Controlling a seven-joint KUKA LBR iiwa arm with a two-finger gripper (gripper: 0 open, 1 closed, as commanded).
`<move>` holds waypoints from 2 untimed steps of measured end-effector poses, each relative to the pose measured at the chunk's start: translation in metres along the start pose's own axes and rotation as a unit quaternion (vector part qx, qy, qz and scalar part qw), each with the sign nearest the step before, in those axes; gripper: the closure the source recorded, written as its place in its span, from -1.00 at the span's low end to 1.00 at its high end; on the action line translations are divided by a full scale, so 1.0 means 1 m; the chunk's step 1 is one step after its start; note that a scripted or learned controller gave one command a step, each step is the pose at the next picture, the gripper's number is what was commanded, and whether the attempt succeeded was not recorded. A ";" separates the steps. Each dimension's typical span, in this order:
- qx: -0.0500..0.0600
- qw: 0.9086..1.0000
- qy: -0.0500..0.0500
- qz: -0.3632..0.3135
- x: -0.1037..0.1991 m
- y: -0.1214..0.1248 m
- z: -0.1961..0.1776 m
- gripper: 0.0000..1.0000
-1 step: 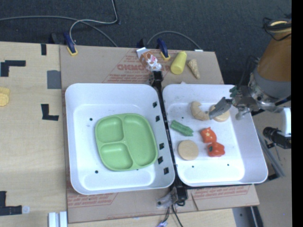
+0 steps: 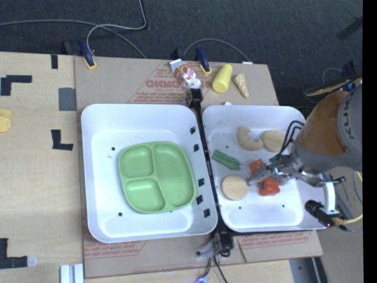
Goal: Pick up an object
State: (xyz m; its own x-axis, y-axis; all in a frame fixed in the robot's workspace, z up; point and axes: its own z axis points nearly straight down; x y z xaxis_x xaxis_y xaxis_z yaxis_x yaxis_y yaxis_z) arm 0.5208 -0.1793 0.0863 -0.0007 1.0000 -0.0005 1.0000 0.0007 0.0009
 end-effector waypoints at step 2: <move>0.000 1.000 0.000 -0.001 0.055 0.011 -0.077 1.00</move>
State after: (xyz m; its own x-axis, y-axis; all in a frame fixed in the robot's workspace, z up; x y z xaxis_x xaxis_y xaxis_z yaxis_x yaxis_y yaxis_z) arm 0.5314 -0.1242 0.1632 -0.0024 1.0000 0.0005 1.0000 0.0024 0.0000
